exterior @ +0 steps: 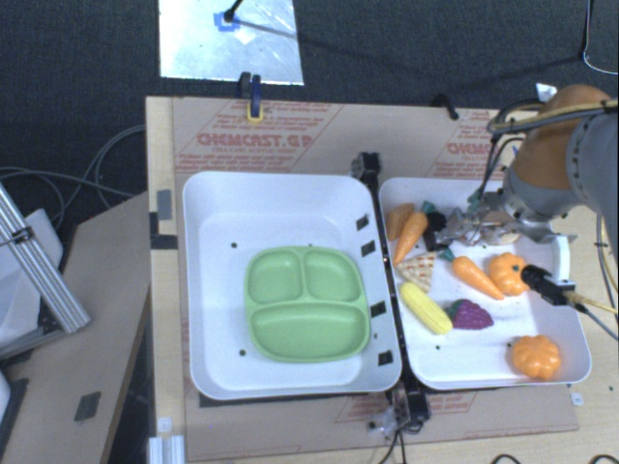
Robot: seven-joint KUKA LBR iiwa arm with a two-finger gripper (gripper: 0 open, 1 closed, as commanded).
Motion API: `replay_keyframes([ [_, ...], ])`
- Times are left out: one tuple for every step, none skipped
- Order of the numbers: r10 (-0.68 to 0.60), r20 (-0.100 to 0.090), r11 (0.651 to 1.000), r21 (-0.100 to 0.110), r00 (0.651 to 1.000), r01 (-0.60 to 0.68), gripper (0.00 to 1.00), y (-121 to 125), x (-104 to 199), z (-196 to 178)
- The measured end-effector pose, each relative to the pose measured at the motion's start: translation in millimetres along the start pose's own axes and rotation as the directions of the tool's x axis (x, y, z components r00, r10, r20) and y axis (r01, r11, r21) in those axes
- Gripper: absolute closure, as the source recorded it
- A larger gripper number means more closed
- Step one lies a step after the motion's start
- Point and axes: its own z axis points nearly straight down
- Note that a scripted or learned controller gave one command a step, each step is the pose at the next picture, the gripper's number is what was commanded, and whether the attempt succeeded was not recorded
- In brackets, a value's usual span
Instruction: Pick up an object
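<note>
Risk of a glancing miss: claw (pixel 455 226), finger state indeterminate, sits low among crowded plastic produce, orange plastic carrot (pixel 410 234) just beside it.

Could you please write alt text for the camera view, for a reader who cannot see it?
A grey robot arm reaches from the right, its gripper low over the right bin, which holds toy carrots, a corn cob, purple grapes and orange peppers. The left bin holds a green divided plate.
</note>
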Motion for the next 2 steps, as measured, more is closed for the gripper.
replay_keyframes([
  [0.000, 0.003, 1.000, -0.003, 1.000, 0.000, 1.00, 1, -2, -13],
  [0.000, 0.004, 1.000, 0.007, 1.000, 0.000, 1.00, 2, -1, -78],
])
